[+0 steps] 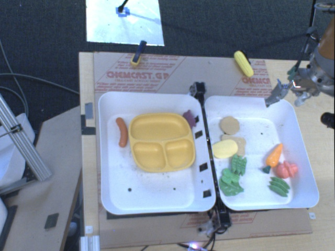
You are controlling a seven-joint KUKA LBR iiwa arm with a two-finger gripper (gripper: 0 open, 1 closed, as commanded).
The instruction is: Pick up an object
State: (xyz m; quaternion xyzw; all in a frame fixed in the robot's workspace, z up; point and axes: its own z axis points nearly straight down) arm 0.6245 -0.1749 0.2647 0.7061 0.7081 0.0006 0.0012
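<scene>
Hovering at two o'clock over the right bin's (306, 156) far corner, the gripper (288, 94) has its fingers apart, with nothing between them. Toy food lies below: a carrot (274, 155) at four o'clock, a yellow lemon (225, 149) near centre. The left bin (107, 156) holds a yellow tray (161, 141) and a sausage (122, 132).
</scene>
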